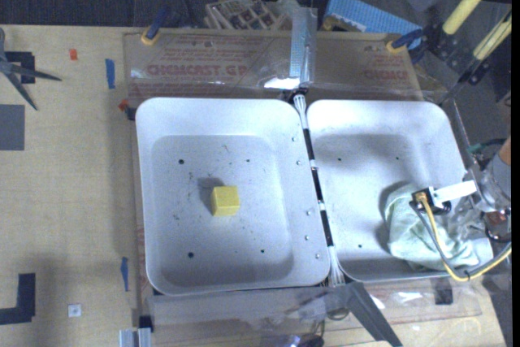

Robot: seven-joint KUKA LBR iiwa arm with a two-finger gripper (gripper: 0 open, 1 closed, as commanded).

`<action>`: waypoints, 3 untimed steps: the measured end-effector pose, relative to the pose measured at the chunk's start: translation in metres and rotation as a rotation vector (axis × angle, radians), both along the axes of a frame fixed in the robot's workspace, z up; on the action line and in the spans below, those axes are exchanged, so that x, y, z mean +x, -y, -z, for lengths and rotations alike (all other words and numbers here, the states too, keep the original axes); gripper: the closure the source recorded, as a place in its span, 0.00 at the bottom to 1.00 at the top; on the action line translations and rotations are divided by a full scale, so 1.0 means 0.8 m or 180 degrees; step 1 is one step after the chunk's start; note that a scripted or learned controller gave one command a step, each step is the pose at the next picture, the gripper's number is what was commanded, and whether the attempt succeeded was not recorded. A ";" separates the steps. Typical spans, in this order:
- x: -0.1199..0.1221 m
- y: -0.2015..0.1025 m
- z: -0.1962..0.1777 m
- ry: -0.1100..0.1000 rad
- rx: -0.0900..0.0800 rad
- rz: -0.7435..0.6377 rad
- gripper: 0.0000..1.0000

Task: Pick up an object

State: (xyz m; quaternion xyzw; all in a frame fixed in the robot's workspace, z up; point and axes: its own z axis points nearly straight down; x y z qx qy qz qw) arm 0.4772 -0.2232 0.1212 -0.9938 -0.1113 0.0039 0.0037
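Claw set low on crumpled cloth in near corner of right bin, likely as nearest target. Cannot tell if wide or clamped. Yellow block mid left bin, well apart, lying free.

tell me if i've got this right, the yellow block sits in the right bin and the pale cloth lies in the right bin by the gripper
One thing is wrong: the yellow block sits in the left bin, near its middle, as the camera view shows. The pale cloth does lie in the right bin by the gripper.
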 end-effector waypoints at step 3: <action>0.001 0.001 -0.045 0.0009 -0.0015 0.0075 1.00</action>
